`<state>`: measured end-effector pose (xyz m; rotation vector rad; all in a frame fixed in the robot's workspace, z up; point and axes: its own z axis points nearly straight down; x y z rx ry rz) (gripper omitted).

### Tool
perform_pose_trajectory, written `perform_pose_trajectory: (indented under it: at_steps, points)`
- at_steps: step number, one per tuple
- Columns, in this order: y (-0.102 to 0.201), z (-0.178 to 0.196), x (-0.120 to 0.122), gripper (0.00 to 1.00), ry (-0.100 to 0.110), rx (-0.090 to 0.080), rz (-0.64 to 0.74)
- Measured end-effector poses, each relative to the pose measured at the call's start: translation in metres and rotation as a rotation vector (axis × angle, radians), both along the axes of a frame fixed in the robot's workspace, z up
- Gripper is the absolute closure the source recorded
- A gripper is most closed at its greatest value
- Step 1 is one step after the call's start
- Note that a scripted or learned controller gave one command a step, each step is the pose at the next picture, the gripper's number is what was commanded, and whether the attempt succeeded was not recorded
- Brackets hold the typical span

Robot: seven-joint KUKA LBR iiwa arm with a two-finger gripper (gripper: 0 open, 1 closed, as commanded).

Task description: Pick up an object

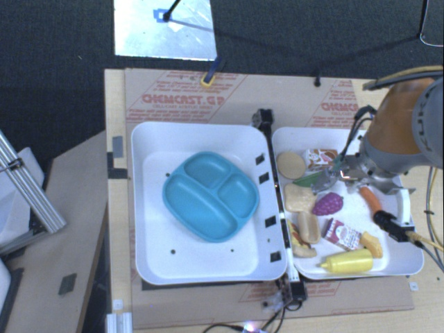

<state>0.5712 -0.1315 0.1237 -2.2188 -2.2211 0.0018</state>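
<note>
Hand (331, 175) low in right bin (409, 255), among food toys near grapes (329, 203); grip state unclear. Blue plate (210, 195) in left bin (149, 186).

Red print on the protective board (187, 97) beneath the two bins reads approximately "CHEMCAST GP", repeated at upper left and again, partly covered, at upper right. The small red-and-white packets (341, 234) in the right bin (406, 262) carry print too small to read.

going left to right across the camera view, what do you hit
blue divided plate in the left bin → round tan cookie → purple grapes → orange carrot → arm
</note>
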Motion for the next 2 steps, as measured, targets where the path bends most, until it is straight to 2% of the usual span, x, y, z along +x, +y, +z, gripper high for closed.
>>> perform_pose_trajectory:
  at_steps: [1,2]
  points:
    - [0.0,-0.039,0.001,0.0,-0.004,0.0,-0.001]
    - [0.0,-0.024,0.004,1.0,-0.012,0.0,0.0]
